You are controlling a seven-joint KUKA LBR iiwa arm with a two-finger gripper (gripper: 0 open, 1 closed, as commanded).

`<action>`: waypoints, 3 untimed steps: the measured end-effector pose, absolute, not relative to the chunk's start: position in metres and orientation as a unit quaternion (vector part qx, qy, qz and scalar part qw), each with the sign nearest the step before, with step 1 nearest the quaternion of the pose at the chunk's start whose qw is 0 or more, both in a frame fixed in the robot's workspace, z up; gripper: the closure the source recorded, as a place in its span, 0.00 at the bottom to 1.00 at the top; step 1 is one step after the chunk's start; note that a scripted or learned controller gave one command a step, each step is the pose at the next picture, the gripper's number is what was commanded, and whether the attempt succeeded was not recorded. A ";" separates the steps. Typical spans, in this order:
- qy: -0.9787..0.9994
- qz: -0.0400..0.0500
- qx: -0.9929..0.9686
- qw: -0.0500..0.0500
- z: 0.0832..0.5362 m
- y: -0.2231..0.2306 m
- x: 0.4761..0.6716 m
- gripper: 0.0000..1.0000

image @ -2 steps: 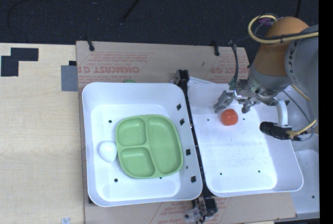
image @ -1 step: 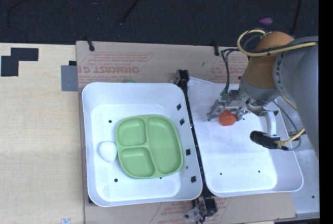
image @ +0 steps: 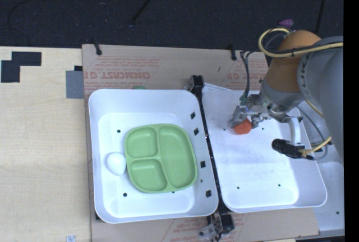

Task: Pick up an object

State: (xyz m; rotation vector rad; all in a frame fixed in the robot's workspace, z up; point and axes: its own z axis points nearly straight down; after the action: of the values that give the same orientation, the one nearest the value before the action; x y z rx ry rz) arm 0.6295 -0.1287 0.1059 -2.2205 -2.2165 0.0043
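Orange-red object [image: 243,128] sits in the right bin [image: 269,190], near its far left part, and our tool [image: 245,118] is down right over it, touching or almost touching its top. We cannot tell how the tool stands, nor whether the object is actually gripped. Our grey arm [image: 322,83] reaches in from the right, with its orange band [image: 291,64] above the wrist. In the left bin [image: 106,106] we see a green divided plate [image: 160,158] with three compartments, and a white egg-like ball [image: 116,163] touching its left edge. Both bins rest on the bench [image: 39,168].
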 end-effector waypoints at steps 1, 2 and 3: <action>-0.705 -0.001 -0.709 -0.001 0.168 -0.133 0.625 1.00; -0.707 -0.001 -0.707 -0.002 0.230 -0.133 0.630 1.00; -0.708 0.001 -0.707 0.001 0.222 -0.133 0.630 1.00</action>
State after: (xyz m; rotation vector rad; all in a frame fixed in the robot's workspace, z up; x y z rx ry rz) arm 0.6303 -0.1332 0.2219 -2.2187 -2.2213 0.0038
